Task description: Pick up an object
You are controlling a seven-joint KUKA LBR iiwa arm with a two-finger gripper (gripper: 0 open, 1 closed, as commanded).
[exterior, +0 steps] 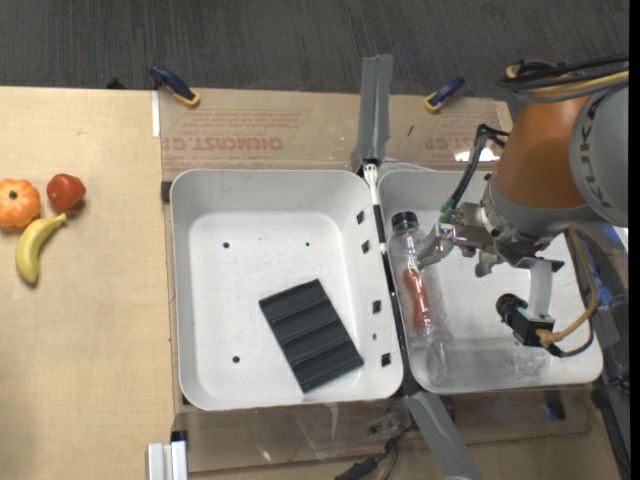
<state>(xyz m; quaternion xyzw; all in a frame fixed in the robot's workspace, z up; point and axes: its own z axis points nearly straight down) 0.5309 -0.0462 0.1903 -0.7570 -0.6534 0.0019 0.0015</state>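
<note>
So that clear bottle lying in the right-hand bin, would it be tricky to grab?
Probably. The clear bottle lies on its side beside the bin wall, so a nudge may roll it. Its smooth, see-through surface looks slippery. It seems to be thin plastic, so likely light, and it might give under a squeeze.

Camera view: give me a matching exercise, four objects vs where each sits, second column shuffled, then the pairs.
Things:
1. black ridged block
2. clear bottle
3. banana
4. blue clamp

Places:
A. on the bare bench left of both bins
B. in the right bin, along its left wall
C. on the far edge of the cardboard sheet
D. in the left bin, lying at a slant near the front

Pairs: 1-D, 2-B, 3-A, 4-C
</note>
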